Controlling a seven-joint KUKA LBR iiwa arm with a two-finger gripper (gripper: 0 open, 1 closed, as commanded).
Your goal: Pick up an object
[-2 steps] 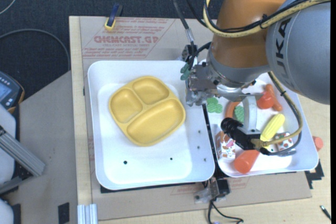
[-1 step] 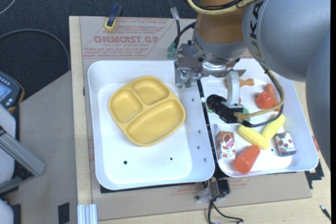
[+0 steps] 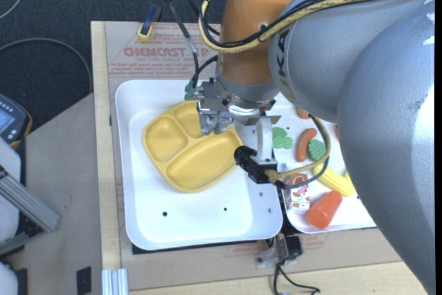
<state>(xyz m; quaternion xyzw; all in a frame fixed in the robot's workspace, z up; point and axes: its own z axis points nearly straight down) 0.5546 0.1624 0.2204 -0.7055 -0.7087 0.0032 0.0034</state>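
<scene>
A yellow divided plate (image 3: pixel 185 148) lies tilted in the left white bin (image 3: pixel 200 224), towards its back. My gripper (image 3: pixel 215 121) hangs straight down under the orange wrist band, right over the plate's far right rim and very close to or touching it. The wrist hides the plate's edge there, and I cannot tell whether anything is held.
The right bin (image 3: pixel 331 226) holds an orange carrot-like toy (image 3: pixel 324 209), a red-brown sausage (image 3: pixel 305 144), green pieces (image 3: pixel 282 138), a yellow piece (image 3: pixel 336 182) and a small printed box (image 3: pixel 299 197). The arm covers most of that bin. The left bin's front floor is bare white.
</scene>
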